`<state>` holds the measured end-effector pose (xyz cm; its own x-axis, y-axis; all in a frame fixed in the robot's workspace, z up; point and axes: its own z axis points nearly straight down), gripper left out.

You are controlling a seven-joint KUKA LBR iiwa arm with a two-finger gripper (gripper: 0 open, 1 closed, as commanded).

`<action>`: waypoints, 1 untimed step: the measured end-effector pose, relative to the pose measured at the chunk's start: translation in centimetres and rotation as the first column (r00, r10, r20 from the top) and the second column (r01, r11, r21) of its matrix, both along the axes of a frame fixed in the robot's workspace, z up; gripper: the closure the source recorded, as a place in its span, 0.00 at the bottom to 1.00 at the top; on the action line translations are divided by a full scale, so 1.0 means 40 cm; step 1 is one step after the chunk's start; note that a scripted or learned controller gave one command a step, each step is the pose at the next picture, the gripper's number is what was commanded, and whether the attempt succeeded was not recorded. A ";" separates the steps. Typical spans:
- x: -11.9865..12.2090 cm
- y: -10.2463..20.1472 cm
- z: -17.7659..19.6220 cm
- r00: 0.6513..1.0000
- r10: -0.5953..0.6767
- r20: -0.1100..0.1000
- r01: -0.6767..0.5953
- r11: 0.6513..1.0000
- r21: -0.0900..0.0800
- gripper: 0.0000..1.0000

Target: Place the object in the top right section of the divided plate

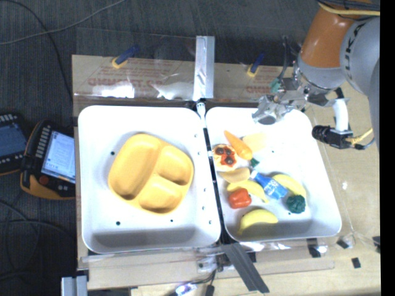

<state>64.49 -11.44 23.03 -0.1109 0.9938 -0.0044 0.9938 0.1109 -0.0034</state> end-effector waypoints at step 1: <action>-0.147 0.056 0.019 0.983 0.185 0.001 -0.185 0.983 0.004 1.00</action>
